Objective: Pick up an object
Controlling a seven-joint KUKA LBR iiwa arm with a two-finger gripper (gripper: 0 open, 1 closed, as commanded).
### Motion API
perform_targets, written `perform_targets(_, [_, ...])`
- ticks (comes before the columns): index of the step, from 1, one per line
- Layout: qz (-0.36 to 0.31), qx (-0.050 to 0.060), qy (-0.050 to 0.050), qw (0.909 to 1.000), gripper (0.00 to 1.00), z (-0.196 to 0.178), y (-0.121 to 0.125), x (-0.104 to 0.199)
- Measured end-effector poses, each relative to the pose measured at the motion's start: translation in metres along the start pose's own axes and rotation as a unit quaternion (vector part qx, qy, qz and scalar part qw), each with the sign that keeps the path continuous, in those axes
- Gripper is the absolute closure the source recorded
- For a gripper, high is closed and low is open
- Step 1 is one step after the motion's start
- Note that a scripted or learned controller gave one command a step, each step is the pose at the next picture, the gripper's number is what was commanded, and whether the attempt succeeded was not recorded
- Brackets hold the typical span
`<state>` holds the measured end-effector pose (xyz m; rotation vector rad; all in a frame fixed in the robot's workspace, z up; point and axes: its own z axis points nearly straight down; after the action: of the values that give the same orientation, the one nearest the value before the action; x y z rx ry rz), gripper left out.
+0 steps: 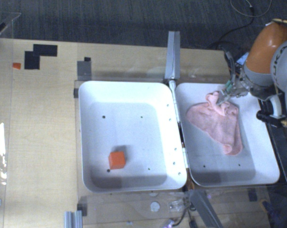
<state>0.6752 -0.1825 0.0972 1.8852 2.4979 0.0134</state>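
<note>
An orange block [117,160] is sitting at about seven o'clock in the left bin [86,127], well apart from the action. In the right bin [262,175], the pink cloth [219,122] is lying spread from centre toward twelve o'clock, its upper edge bunching. The gripper [227,93] is working at that bunched edge; whether its jaws are closing on fabric cannot be told. Lifting straight and slowly is looking wisest.

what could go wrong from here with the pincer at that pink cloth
1. The pincer sits at the bunched top corner of the pink cloth; a thin pinch of fabric may slip out on lifting.
2. The cloth is limp and spread across the right bin, so it could drag or hang over the rim.
3. The orange block lies in the left bin, well away from the pincer.
</note>
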Motion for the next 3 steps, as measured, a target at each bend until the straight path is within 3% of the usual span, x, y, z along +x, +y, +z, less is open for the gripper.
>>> perform_targets(1, [-0.132,-0.005,-0.004,0.9913,0.00,-0.001,-0.024,-0.016])
perform_targets(2, [-0.181,-0.003,-0.005,0.9835,0.00,-0.003,-0.021,0.017])
perform_targets(3, [-0.201,0.001,-0.001,0.9796,0.00,-0.003,-0.001,0.001])
